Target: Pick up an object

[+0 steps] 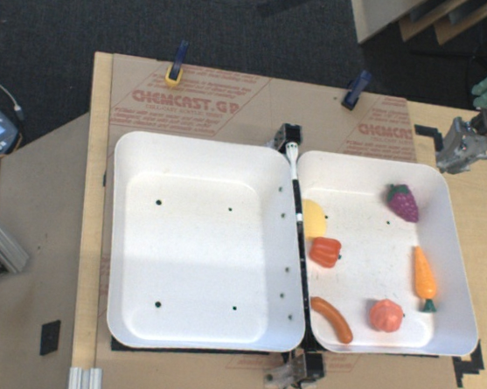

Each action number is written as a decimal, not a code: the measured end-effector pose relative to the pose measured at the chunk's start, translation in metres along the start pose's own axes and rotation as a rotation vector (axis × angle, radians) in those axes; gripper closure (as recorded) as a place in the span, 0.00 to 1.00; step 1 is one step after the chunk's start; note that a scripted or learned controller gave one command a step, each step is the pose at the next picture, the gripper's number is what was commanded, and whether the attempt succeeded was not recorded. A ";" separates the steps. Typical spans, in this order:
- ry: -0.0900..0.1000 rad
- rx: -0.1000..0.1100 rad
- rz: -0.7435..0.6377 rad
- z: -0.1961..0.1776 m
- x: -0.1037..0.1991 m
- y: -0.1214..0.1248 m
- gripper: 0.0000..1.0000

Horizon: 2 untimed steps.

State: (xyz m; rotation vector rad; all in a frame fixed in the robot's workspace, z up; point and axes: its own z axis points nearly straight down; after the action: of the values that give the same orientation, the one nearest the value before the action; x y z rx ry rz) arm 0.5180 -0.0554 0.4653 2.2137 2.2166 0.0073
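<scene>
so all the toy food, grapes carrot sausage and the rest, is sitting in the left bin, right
Not quite. The camera view shows the grapes, carrot, sausage and the other toy food in the right bin, not the left bin.

Bench [91, 215] with two white bins [193, 245].

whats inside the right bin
The right bin holds six toy foods: purple grapes, a carrot, a pink fruit, a sausage, a red pepper and a yellow piece partly hidden by the divider rim.
</scene>
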 end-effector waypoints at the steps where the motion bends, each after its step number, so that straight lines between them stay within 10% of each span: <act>1: -0.002 -0.004 -0.001 -0.011 0.000 0.001 1.00; 2: -0.003 -0.007 -0.001 -0.021 0.000 0.002 1.00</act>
State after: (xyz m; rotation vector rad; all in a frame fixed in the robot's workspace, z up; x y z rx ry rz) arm 0.5195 -0.0554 0.4864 2.2077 2.2121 0.0118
